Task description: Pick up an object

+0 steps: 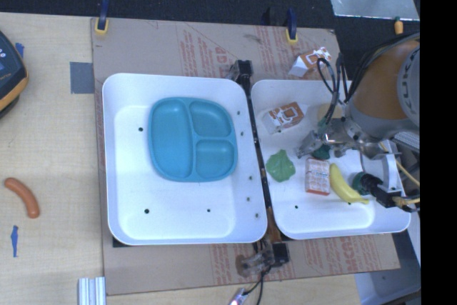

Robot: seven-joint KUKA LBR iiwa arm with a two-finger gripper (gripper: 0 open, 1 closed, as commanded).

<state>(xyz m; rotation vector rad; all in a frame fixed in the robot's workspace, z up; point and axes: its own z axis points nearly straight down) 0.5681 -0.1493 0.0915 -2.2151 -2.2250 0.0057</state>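
1 banana (344,186), 2 bins (118,153)

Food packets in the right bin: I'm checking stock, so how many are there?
2. One packet lies near the right bin's far left corner. The other packet lies mid-bin, between the green lump and the banana. The arm may hide more.

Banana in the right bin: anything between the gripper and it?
Nothing visible. The gripper sits low in the right bin, up-left of the banana. The orange-and-white packet lies just left of the banana, beside the path rather than across it.
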